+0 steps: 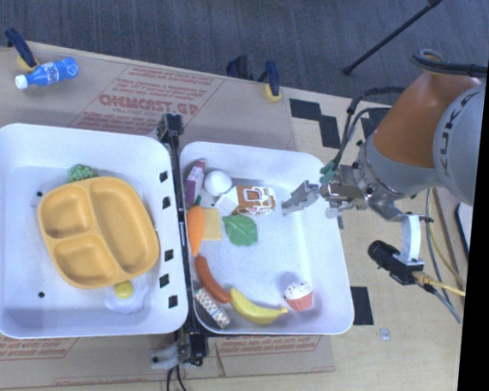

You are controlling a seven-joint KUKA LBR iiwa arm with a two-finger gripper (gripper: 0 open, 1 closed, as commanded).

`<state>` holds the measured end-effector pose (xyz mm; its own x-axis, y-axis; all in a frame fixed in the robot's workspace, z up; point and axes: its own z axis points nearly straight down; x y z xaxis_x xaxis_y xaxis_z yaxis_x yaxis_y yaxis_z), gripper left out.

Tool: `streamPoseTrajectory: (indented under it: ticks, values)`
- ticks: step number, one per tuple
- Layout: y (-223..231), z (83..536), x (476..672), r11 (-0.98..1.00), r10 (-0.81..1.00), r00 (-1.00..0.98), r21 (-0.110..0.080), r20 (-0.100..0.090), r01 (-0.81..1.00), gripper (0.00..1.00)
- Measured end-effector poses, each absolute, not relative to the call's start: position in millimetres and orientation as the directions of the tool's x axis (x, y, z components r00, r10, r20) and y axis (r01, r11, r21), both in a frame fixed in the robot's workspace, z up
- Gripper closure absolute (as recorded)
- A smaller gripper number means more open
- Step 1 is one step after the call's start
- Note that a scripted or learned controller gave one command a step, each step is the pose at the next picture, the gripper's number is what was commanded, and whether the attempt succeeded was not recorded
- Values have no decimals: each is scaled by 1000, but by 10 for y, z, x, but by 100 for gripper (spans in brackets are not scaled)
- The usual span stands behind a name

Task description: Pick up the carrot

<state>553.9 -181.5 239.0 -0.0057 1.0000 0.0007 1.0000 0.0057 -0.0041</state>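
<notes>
Against the left wall of the right bin point(336, 242) lies the carrot point(195, 229), orange, its length running along the divider between the two bins. A pale yellow slab point(213, 225) touches its right side, and a green leaf piece point(241, 230) sits just beyond that. Above the carrot stand a small dark purple bottle point(195, 180), a white egg point(217, 182) and an orange-and-white packet point(255, 200). Below it a sausage point(209, 275) slants toward the front, with a brown speckled bar point(212, 307), a banana point(255, 307) and a pink cupcake point(299, 294) along the front wall.

The claw point(303, 198) hangs over the right side of this bin, well apart from the carrot, at the end of the grey arm point(424, 122) with its orange band. Its grey fingers point(296, 200) point left; whether they stand wide or narrow cannot be told, and nothing shows between them.

In the left bin point(2, 210) a yellow divided tray point(96, 230) rests tilted, a bit of green broccoli point(81, 172) at its upper edge and a fried egg point(126, 294) at its lower corner. On the bench point(134, 94) behind the bins lies a small blue bottle point(48, 72).
</notes>
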Motion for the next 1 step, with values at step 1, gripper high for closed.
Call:
streamPoseTrajectory:
  ticks: [1]
  values:
    - [-1163, 1661, 5346, -191, 982, 191, -6, 1, 982, 0]
